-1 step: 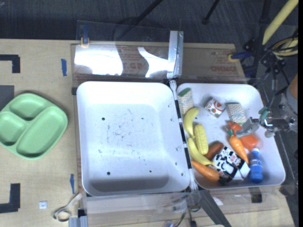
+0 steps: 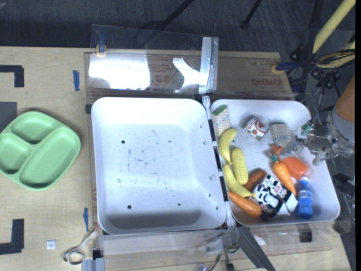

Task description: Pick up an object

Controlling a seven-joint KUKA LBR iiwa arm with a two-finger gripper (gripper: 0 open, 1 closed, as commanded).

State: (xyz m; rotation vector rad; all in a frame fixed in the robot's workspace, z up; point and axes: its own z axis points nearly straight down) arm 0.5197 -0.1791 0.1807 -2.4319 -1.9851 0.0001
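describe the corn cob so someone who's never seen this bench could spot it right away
Look in the right-hand white bin, the one crowded with toys. Along its left side lies a yellow banana, and the corn cob sits just right of it, pointing lengthwise down the bin. Its bumpy rows of kernels set it apart from the smooth banana and the orange carrots nearby.

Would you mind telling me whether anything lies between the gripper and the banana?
Yes. From the gripper at the right bin's right edge, carrots and the corn cob lie before the banana.
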